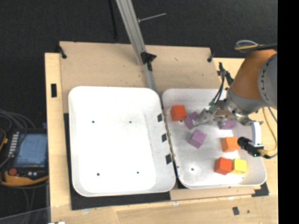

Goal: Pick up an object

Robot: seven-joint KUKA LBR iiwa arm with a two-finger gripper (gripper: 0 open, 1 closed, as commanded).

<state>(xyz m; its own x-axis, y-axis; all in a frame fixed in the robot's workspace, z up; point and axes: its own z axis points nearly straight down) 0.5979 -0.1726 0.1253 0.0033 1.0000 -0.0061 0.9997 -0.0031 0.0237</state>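
My gripper [203, 117] hangs low over the upper middle of the right bin [194, 99], coming in from the right under the grey and orange arm [247, 80]. Its tip is right beside a small purple block [190, 121]; I cannot tell if they touch. An orange-red cube [178, 112] sits just left of it. A second purple cube [197, 138] lies below. Another purple piece [229, 123] peeks out under the wrist. An orange cube [229, 144], a red-orange cube [224, 165] and a yellow cube [239, 165] sit at the lower right.
The left bin [117, 139] stands beside the right one, with a ridge and black clips [164, 136] between them. A slanted metal pole [133, 27] rises behind the bins. A black cable fitting [250, 146] hangs off the arm near the orange cube.
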